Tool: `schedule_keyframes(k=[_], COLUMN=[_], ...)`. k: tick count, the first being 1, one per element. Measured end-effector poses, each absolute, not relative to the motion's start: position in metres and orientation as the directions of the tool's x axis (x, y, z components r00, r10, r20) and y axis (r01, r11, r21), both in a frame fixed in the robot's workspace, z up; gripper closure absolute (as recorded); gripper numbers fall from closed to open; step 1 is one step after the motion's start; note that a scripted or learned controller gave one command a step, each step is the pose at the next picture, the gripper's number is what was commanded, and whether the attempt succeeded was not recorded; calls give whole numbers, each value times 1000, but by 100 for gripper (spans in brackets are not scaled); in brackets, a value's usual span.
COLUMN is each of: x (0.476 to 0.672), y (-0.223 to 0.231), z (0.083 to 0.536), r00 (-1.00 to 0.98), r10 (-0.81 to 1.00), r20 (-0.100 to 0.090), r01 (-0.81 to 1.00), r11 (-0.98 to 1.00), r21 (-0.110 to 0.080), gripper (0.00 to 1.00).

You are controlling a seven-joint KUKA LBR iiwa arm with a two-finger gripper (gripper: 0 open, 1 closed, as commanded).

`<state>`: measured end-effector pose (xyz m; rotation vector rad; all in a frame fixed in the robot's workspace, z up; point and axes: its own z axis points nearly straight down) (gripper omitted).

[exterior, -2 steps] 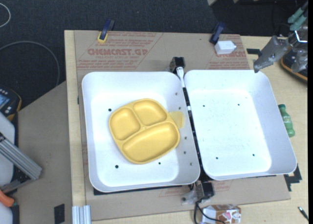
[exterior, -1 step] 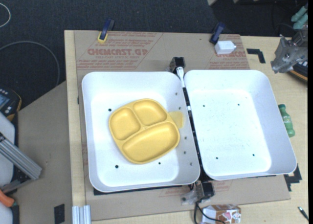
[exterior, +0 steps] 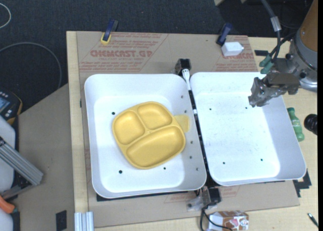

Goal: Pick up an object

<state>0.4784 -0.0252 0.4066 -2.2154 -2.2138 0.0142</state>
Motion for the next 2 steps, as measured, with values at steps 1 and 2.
schedule_keyframes(k=[1, 2], x=[479, 480], y=[46, 72], z=[358, 419], r00=[-8, -4], r10=[1000, 1000], r20=[2, 2], r01=[1000, 1000], r11=[8, 4], r21=[-8, 8], gripper=[100, 100])
